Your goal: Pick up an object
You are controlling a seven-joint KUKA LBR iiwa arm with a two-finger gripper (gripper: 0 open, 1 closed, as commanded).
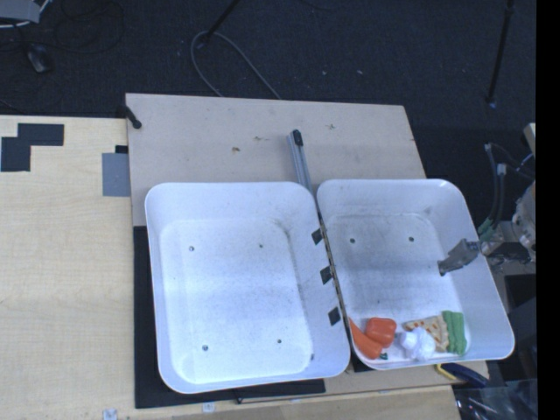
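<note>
The hand (458, 256) hangs over the right edge of the right bin (394, 201); whether it is open or closed cannot be told. The objects lie clustered in that bin's near corner, well apart from the hand and below it in the view: an orange piece (374, 333), a white lump (416, 345), a tan piece (430, 329) and a green piece (455, 331). The left bin (175, 201) adjoins it on the table (262, 138).
</note>
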